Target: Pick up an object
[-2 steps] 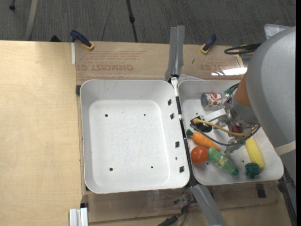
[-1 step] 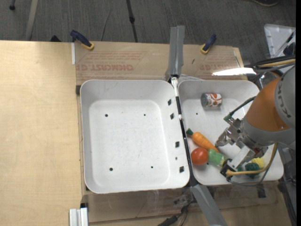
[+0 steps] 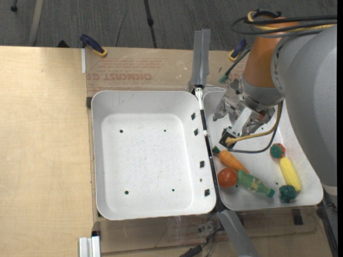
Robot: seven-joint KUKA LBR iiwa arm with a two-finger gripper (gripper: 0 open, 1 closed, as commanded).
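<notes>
The right bin (image 3: 308,182) holds several toy foods. An orange carrot (image 3: 233,160) lies near its left wall, with a red tomato (image 3: 226,177) just below it. A green bottle (image 3: 255,184) lies beside the tomato. A yellow corn cob (image 3: 290,173) rests at the right, between a small green and red piece (image 3: 277,151) and a green lump (image 3: 288,193). My gripper (image 3: 228,113) hangs over the bin's far left part, above the carrot and apart from it. I see nothing held in it.
The left bin (image 3: 96,143) is a white tray with small dark dots on its floor. A grey post (image 3: 201,58) stands behind the gap between the bins. Bare wooden bench (image 3: 43,143) spreads to the left.
</notes>
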